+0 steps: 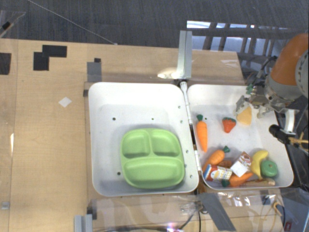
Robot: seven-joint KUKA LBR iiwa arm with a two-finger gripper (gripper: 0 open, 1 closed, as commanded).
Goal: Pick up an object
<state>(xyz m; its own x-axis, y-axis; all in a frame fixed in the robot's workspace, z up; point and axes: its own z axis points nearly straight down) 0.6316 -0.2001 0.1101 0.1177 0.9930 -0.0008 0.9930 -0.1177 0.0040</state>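
Observation:
The right bin (212, 100) holds toy food. A pale yellow wedge (245, 116) lies near its back right, and my gripper (251, 107) hangs just above it with its fingers spread; the wedge sits under the left finger (240, 103), not clamped between the two. A red strawberry (229, 124) lies just left of the wedge. A long orange carrot (201, 134) rests along the bin's left wall. At the front are a smaller carrot (216, 157), a white packet (240, 167), a yellow banana (259, 158) and a green round fruit (269, 168).
The left bin (104, 105) holds a green divided plate (152, 157) towards its front. A metal divider (186, 110) runs between the bins. The arm's orange band (289, 57) and grey wrist stand over the right bin's far right corner.

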